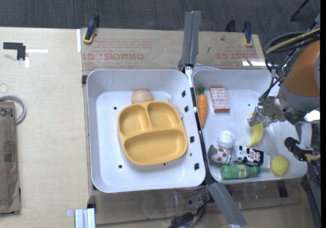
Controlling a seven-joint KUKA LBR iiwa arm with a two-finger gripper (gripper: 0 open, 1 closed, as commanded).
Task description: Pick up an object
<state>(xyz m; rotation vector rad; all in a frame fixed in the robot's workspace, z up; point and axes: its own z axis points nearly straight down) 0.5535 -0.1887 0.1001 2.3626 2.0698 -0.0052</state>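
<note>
Reaching in from the right, our grey two-finger gripper (257, 116) sits low over the right white bin (239, 81), just above the yellow banana (256, 134) — whether it is spread or pinched we cannot tell. Near the banana we see a yellow lemon (279, 165), a green plastic bottle (239, 172), an orange carrot (202, 109) and a small red-patterned box (220, 99). We find a yellow divided plate (152, 133) in the left white bin (102, 135) — a beige ball (142, 96) touches its far edge.
</note>
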